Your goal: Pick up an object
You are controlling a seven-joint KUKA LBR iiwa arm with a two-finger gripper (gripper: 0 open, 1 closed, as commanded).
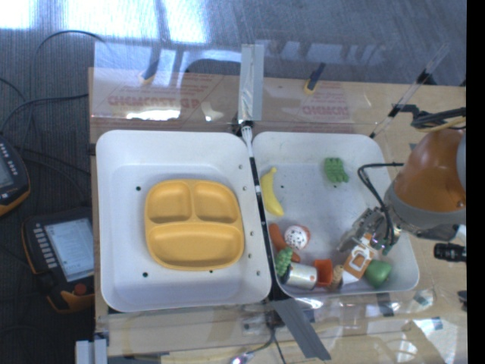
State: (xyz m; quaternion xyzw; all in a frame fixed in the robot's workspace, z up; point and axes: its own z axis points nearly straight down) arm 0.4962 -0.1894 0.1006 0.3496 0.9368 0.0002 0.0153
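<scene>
While the arm (432, 177) reaches in from the right, its gripper (369, 237) hangs low over the near right part of the right bin (303, 144), just above an orange and white block (356, 262); whether anything sits between its prongs, or how they stand, I cannot tell. A green object (378, 271) lies just right of that block near the bin's near right corner. Leftward along the near wall sit a red piece (324, 270), a metal can (301, 276), a white and orange ball (297, 237) and a banana (270, 192). A green toy (335, 169) lies farther back. A yellow divided plate (194, 223) rests in the left bin (121, 279).
</scene>
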